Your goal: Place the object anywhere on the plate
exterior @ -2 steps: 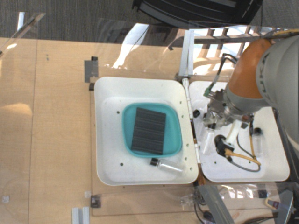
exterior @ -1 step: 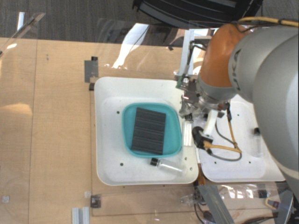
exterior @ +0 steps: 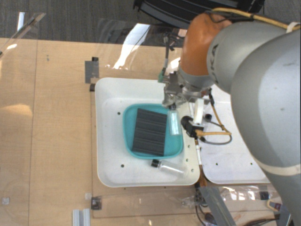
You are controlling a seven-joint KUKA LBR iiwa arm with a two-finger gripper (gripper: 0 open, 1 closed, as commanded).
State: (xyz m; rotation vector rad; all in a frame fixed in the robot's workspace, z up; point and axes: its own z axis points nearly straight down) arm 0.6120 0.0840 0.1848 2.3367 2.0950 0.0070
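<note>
Arm [exterior: 263,79], grey, large in the right foreground, orange band [exterior: 200,41] above the wrist; reached in over the left bin [exterior: 108,164]

Gripper [exterior: 172,103]: stood low over the right rim of the teal plate [exterior: 128,126]. Whether it was open or closed could not be told, and no object could be seen clamped in it

Item 1, clear tube [exterior: 175,123]: judged to be the task's object. Small, translucent, cylindrical. Lay lengthwise on the plate's right edge, directly under the gripper and running from it toward the near side; whether it touched the gripper could not be made out. Probably light, rigid and smooth, so apt to roll or slip. Best taken across its middle, squarely over the round sides. Possibly brittle if glass; material uncertain

Item 2, dark ribbed block [exterior: 149,132]: flat, rectangular, lay in the plate's middle, just left of the tube

Item 3, capped vial [exterior: 168,166]: clear with a black cap, lay on the floor of the left bin just off the plate's near rim, apart from the gripper

Right bin [exterior: 225,168]: white, largely hidden by the arm

Tabletop [exterior: 51,126]: pale wood, carried both bins

Remark: the tube appeared to be on the plate's rim already, though resting near the edge
</note>
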